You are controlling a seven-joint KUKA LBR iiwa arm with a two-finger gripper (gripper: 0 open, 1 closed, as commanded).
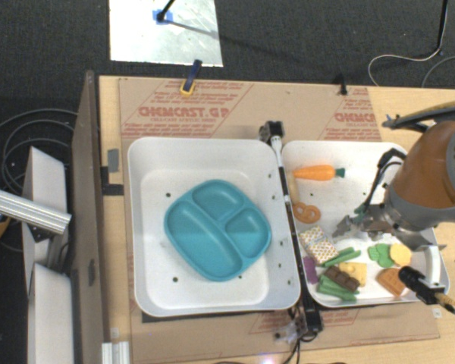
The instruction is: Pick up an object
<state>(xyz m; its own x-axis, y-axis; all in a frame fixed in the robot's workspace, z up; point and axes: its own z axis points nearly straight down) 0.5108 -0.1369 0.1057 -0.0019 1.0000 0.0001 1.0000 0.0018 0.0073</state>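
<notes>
You are looking at red lettering running across the brown cardboard sheet (212, 105) lying under the bins: "CHEMCAST GP" is showing at upper left and partly repeating at upper right, while the smaller lines around it are blurring beyond reading.

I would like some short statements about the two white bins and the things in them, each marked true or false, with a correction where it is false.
1. The turquoise plastic divided plate lies in the left white bin. True.
2. The orange toy carrot with a green top lies on the divided plate. False: it lies in the right white bin, near its far side.
3. The brown pretzel-shaped toy lies nearer the camera than the carrot. True.
4. The grey arm's gripper hovers over the left bin. False: it is over the right bin, beside the pile of toy food.
5. The divided plate carries several toy foods. False: its compartments hold nothing.
</notes>
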